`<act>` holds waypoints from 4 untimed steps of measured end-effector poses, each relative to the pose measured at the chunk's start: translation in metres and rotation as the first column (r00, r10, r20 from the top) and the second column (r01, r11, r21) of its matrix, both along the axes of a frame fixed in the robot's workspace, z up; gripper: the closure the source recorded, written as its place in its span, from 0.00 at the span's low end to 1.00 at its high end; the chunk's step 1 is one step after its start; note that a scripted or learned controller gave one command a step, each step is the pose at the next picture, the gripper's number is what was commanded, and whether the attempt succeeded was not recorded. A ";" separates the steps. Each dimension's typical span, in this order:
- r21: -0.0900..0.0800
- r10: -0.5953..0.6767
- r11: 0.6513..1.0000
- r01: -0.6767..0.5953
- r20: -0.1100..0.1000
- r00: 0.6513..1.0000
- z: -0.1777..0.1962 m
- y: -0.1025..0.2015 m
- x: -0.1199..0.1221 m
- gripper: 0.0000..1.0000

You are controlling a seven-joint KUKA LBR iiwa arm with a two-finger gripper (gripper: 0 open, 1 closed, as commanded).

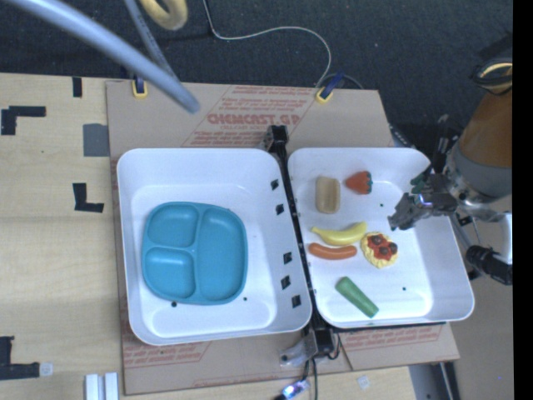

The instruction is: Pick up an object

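The gripper hovers over the right bin; whether it is spread I cannot tell. Just left lies the pizza slice, apart, beside the banana.

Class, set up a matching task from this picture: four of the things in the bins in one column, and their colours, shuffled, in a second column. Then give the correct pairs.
Column one:
1. divided plate
2. banana
3. hot dog
4. cucumber

Column two:
A. green
B. blue
C. yellow
D. orange-red

Pairs: 1-B, 2-C, 3-D, 4-A.

The divided plate lies in the left bin; the other three lie in the right bin.
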State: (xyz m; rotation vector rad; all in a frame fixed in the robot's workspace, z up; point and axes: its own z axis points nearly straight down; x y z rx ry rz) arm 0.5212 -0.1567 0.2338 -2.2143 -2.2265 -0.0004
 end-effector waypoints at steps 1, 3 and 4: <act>-0.001 -0.004 1.000 0.004 -0.001 1.000 -0.010 0.048 -0.003 1.00; 0.000 0.002 1.000 -0.002 0.000 1.000 0.004 0.162 0.011 1.00; 0.000 0.003 1.000 -0.003 -0.001 1.000 0.010 0.217 0.014 1.00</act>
